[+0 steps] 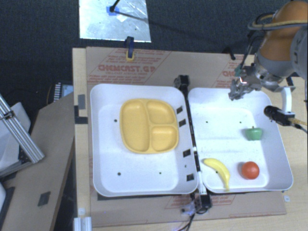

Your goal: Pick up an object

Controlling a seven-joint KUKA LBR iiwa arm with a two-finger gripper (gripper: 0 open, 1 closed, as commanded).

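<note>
Even overhead light — white bins (144, 93) bright, glare on foil sheet (114, 13); image soft, grainy.

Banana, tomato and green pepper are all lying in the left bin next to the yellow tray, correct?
Not quite. The camera view shows the banana, tomato and green pepper in the right bin. The yellow tray lies alone in the left bin.

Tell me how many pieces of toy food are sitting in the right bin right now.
3. A green pepper lies by the right wall, a red tomato sits near the front right corner, and a banana lies at the front left. None looks hidden.
</note>
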